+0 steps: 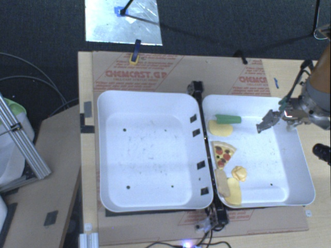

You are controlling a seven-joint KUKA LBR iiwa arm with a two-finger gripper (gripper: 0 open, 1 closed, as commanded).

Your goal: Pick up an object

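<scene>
Here, toys cluster along the right bin's left side: green stick touching a yellow disc, pizza slice below, yellow lumps nearest. Jaws hang above the bin's upper right, grasping nothing; open or closed, cannot tell. Left bin alongside on the bench.
</scene>
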